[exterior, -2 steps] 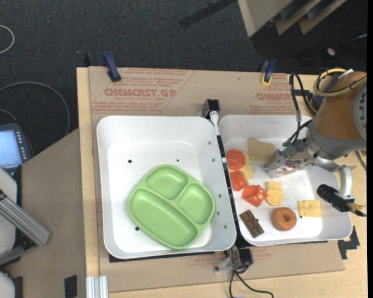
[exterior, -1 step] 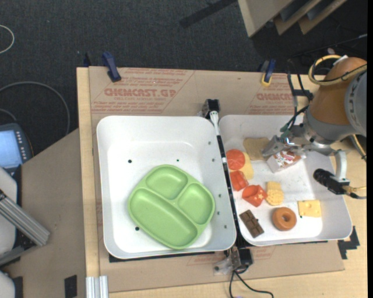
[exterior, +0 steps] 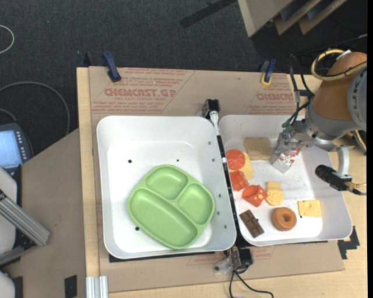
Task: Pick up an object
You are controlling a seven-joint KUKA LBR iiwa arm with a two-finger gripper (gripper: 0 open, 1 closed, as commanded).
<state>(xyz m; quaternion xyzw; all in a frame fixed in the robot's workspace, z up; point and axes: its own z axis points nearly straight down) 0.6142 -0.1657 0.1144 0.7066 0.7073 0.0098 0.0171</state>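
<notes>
Camera view, near edge of right bin [exterior: 335, 230] with chocolate piece [exterior: 251, 223], donut [exterior: 284, 219] and cheese square [exterior: 309, 208], green divided plate [exterior: 171, 205] in left bin [exterior: 116, 139], gripper [exterior: 287, 152] low near right bin's far edge, closed on a small grey-and-red object [exterior: 284, 162].

Bench board on a dark carpeted floor

A brown board [exterior: 175, 87] printed with red lettering lies over dark grey carpet [exterior: 145, 29]. Blue clamps [exterior: 111, 67] grip the board's far edge, one near its left corner, one [exterior: 268, 73] toward the right. Thin pale cables [exterior: 35, 93] loop on the carpet left of the board. Beyond its far right corner stands pale wooden furniture [exterior: 291, 14].
</notes>
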